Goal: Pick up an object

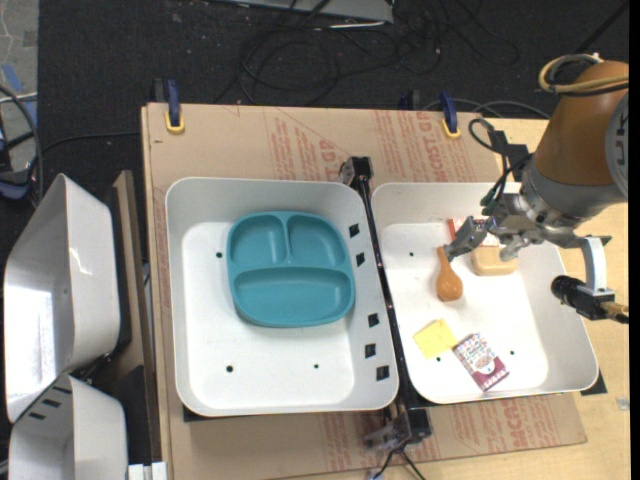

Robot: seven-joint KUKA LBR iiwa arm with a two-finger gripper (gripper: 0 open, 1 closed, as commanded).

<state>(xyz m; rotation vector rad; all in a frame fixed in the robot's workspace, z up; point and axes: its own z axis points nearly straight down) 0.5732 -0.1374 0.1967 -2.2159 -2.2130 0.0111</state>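
Tan block [493, 261] partly hidden under tool [497, 238]; finger state unclear.

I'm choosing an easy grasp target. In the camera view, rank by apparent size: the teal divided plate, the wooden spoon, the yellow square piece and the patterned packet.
1. teal divided plate, by far the largest
2. wooden spoon
3. patterned packet and yellow square piece: too alike to rank.

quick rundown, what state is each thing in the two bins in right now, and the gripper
teal divided plate: flat in the left bin, compartments bare
wooden spoon: lying in the right bin, handle toward the gripper
tan block: resting under the gripper
yellow square: lying flat
patterned packet: lying flat beside the yellow square
gripper: low over the tan block, grip unclear
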